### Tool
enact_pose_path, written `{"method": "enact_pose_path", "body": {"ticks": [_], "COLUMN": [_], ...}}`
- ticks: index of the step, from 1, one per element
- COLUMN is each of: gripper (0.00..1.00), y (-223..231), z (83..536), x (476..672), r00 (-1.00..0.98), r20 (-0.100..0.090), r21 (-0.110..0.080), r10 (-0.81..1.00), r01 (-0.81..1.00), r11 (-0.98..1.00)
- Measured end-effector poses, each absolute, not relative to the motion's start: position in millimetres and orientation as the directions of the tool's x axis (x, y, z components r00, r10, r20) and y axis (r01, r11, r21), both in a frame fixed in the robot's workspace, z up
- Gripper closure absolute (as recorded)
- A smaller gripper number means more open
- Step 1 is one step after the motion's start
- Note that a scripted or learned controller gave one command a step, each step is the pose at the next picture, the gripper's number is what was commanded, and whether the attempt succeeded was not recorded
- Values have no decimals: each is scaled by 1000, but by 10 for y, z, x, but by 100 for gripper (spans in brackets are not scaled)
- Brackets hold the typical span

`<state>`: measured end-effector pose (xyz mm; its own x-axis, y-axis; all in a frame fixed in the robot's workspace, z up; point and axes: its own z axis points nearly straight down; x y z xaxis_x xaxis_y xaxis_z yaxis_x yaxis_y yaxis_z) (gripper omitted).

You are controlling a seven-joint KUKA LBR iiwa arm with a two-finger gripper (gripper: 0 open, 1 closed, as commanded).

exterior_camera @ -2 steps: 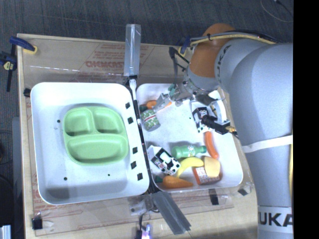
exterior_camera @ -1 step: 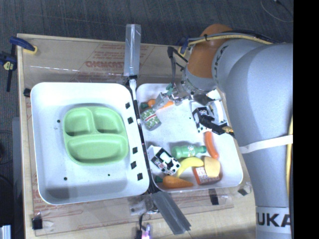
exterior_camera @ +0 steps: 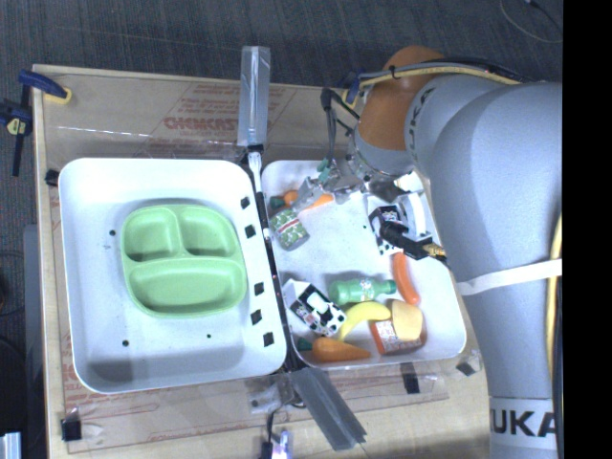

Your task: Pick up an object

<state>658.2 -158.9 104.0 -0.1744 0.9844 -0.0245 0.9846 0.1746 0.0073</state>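
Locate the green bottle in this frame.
The green bottle lies on its side in the right bin, toward its near end, just above the banana and left of the hot dog.

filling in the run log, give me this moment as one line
arm: over right bin far end | end effector: low among items, grasp cannot tell | green bottle, banana, carrot: near end | green tray: left bin

A robotics lab is suggested: a wooden bench [exterior_camera: 143, 113] is clamped at its corner [exterior_camera: 43, 86], two white bins [exterior_camera: 81, 256] are fixed on it, and dark carpet [exterior_camera: 143, 17] is seen around.
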Motion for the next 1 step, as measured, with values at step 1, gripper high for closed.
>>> {"method": "enact_pose_path", "body": {"ticks": [1], "gripper": [0], "y": [-1499], "z": [1065], "x": [6591], "r00": [-179], "r20": [-37], "r21": [14], "r10": [983], "r01": [984], "r11": [180]}}
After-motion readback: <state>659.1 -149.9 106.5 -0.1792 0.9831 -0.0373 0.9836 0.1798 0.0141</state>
